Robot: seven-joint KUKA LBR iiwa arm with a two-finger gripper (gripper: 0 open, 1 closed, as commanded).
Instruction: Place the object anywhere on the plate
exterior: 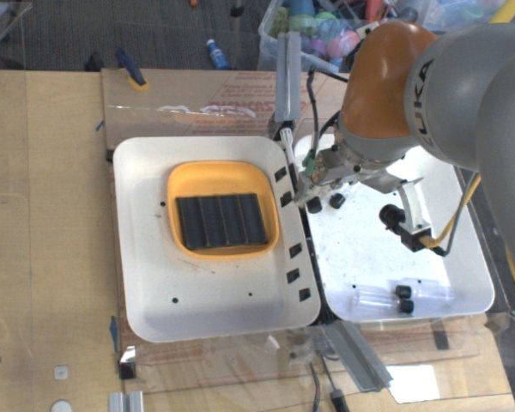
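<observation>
Dark, ribbed and rectangular, the object [221, 221] lies flat on the yellow plate [223, 178], covering most of its floor, and the plate sits in the left white bin [146, 290] on the tabletop [43, 230]. Over the seam between the two bins hangs the arm [463, 67], its orange band [382, 80] above the wrist, with the jaws [313, 187] low at the left edge of the right bin [463, 281]; whether they are apart or together I cannot tell. A clear tube with a black cap [386, 297] lies near that bin's front edge.
</observation>
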